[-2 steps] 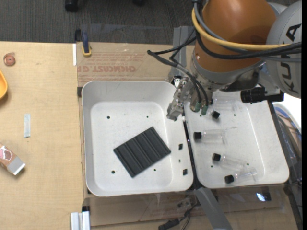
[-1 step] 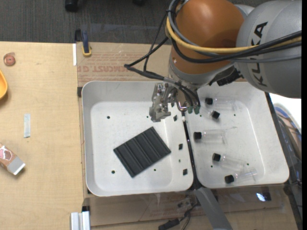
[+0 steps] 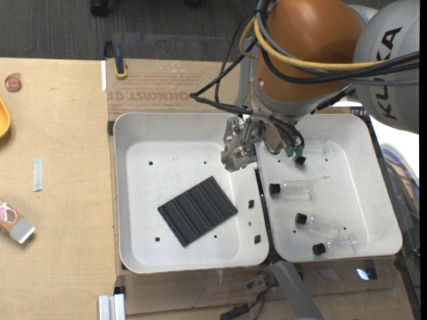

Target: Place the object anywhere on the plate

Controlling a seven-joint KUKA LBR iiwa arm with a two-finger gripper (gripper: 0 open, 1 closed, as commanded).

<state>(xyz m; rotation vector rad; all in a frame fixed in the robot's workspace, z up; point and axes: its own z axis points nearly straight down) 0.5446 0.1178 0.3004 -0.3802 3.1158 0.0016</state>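
A dark ribbed rectangular plate point(image 3: 197, 210) lies flat and turned at an angle in the left bin point(image 3: 133, 179). Three clear vials with black caps lie in the right bin point(image 3: 360, 179): one point(image 3: 290, 189) near the divider, one point(image 3: 313, 224) lower down, one point(image 3: 333, 247) by the front wall. A fourth black cap point(image 3: 300, 159) shows just right of the wrist. My metal gripper point(image 3: 235, 154) hangs under the orange wrist, over the left bin's upper right part close to the divider, above and to the right of the plate. I see nothing between its fingers.
The raised divider point(image 3: 261, 205) between the two bins runs just below the gripper. Black cables loop around the wrist. On the wooden bench to the left lie small items, among them a grey strip point(image 3: 37, 175) and a wrapped block point(image 3: 15, 222).
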